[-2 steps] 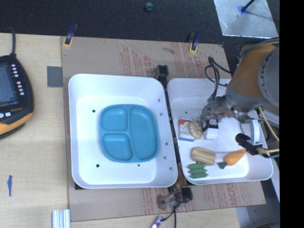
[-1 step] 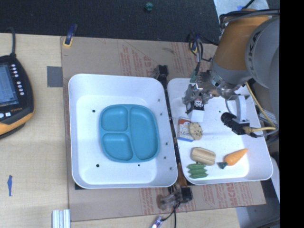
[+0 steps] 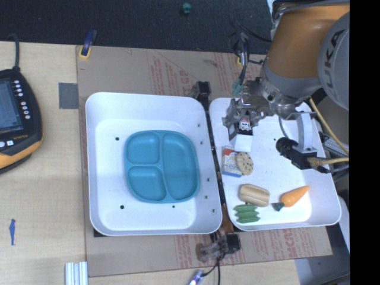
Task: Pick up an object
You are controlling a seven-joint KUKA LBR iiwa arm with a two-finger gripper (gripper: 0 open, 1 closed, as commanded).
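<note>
My gripper (image 3: 242, 119) hangs over the far left part of the right bin (image 3: 320, 218), under the grey and orange arm. A small white item with a dark top (image 3: 243, 140) lies right beneath it, partly hidden by it. Nearer the front lie a red and white packet (image 3: 230, 161) with a round cookie (image 3: 244, 163) against it, a tan bread roll (image 3: 253, 193), an orange carrot (image 3: 294, 196) and green pea pods (image 3: 246, 213).
The left bin (image 3: 101, 159) holds a blue divided plate (image 3: 161, 165). A handheld controller (image 3: 15, 117) lies on the bench at the far left. The bins' shared rims (image 3: 214, 159) run just left of the gripper.
</note>
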